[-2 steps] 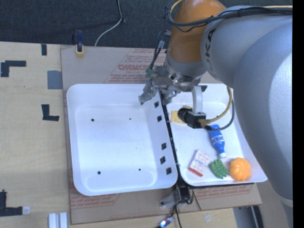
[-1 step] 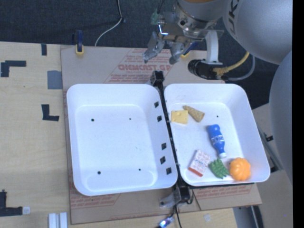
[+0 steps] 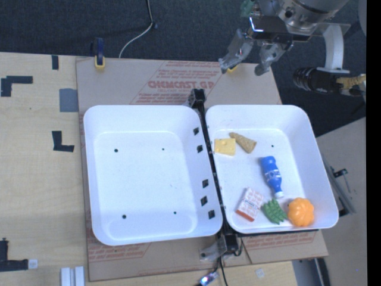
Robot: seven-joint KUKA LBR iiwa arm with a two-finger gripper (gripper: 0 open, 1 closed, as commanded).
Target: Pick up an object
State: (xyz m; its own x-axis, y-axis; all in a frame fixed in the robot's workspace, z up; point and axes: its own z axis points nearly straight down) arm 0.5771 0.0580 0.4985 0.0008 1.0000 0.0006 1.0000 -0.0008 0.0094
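Observation:
My gripper (image 3: 245, 63) hangs high above the back edge of the right bin (image 3: 297, 119), its two fingers spread open with nothing between them. Below it in the right bin lie a yellow cheese wedge (image 3: 225, 146), a tan bread piece (image 3: 243, 140), a blue and white bottle (image 3: 271, 174), a small red and white packet (image 3: 250, 204), a green vegetable piece (image 3: 274, 211) and an orange fruit (image 3: 300, 212).
The left bin (image 3: 104, 124) sits beside the right one, joined along a black clip strip (image 3: 205, 159). Both rest on a cardboard sheet (image 3: 161, 82) on the wooden bench. A white cable (image 3: 140, 34) trails at the back left.

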